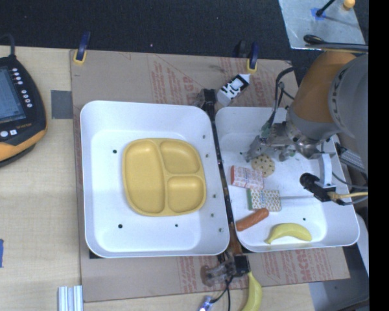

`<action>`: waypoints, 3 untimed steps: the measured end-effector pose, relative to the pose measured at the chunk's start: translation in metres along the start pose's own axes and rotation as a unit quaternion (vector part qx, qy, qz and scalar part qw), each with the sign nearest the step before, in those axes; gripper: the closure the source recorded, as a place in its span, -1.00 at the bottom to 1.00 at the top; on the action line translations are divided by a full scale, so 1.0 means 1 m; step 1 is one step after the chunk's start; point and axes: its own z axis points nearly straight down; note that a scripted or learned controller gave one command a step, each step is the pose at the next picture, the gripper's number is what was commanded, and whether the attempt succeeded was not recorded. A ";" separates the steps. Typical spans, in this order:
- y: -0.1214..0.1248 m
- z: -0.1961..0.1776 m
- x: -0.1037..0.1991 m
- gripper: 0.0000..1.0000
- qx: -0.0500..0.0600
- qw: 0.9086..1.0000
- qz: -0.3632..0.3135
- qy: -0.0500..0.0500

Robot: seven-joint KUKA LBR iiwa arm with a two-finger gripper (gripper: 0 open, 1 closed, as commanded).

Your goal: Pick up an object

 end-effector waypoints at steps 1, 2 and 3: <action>0.035 -0.001 0.020 -1.00 -0.001 1.000 0.000 0.001; 0.016 0.000 0.032 -1.00 0.000 1.000 0.000 0.000; 0.045 -0.001 0.005 -1.00 -0.001 1.000 0.001 0.001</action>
